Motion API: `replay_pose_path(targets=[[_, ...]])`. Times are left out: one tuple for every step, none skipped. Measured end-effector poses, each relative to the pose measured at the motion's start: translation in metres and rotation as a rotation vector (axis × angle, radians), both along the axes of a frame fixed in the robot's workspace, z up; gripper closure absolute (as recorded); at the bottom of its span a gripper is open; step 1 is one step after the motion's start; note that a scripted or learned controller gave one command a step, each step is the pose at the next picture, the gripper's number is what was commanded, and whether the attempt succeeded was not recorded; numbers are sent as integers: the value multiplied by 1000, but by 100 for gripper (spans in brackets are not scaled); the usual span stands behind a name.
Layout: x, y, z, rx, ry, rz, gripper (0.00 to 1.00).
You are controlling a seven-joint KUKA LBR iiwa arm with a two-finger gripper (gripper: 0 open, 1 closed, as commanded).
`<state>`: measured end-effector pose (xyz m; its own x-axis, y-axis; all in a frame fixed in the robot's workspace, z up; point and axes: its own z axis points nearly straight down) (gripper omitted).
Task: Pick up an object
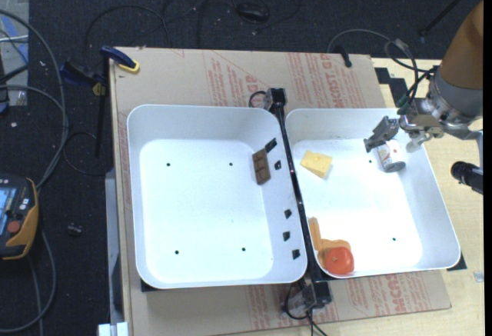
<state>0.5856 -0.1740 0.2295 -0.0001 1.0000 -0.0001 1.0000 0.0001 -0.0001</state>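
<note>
The tool (394, 134) is seen at the upper right of the right bin (438, 207), hanging from the grey arm (461, 96) that reaches in from the right. Whether it is spread or pressed together cannot be told, as its parts are small and blurred. A small white cylinder with a red mark (392, 159) lies in the right bin, directly beneath the tool; whether it is touched by the tool cannot be made out. A yellow block (316, 164) rests near the bin's upper left part, well apart from the tool. In the bin's lower left corner a red ball (337, 259) is seen, touching an orange piece (329, 244) that lies just above it against the left wall. In the left bin (154, 173) a brown bar (261, 167) lies tilted against the right wall, and a small dark piece (270, 147) sits just above it. Both bins are carried side by side on a brown board (200, 73) on the worktop. A blue and yellow clamp (121, 59) is seen at the board's upper left corner, and black cables (192, 4) lie on the dark floor beyond.
</note>
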Motion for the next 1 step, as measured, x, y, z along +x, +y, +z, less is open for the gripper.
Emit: replay_pose_path(targets=[[0, 0, 10, 0, 0, 0, 100]])
